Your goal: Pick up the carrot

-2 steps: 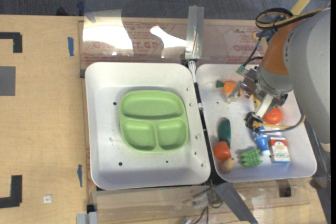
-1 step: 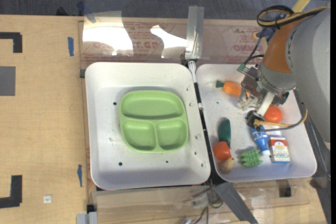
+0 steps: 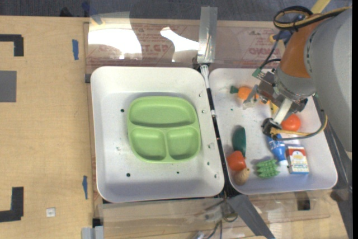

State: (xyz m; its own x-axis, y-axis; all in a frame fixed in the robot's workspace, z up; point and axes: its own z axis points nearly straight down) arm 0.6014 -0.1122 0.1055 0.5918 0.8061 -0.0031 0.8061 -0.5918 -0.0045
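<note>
The carrot (image 3: 244,92), small and orange with a green tip pointing left, lies in the upper left part of the right bin (image 3: 330,173). My gripper (image 3: 264,94) hangs low over the bin just to the right of the carrot, close to it or touching it. The wrist and cables hide where the gripper meets the carrot. The arm's orange band (image 3: 295,56) rises behind it.
A green divided plate (image 3: 164,127) sits in the left bin (image 3: 106,120). The right bin also holds an orange-red ball (image 3: 291,122), a dark green cucumber (image 3: 239,139), a red vegetable (image 3: 236,160), a green bunch (image 3: 267,168), a blue bottle (image 3: 277,149) and a small carton (image 3: 297,159).
</note>
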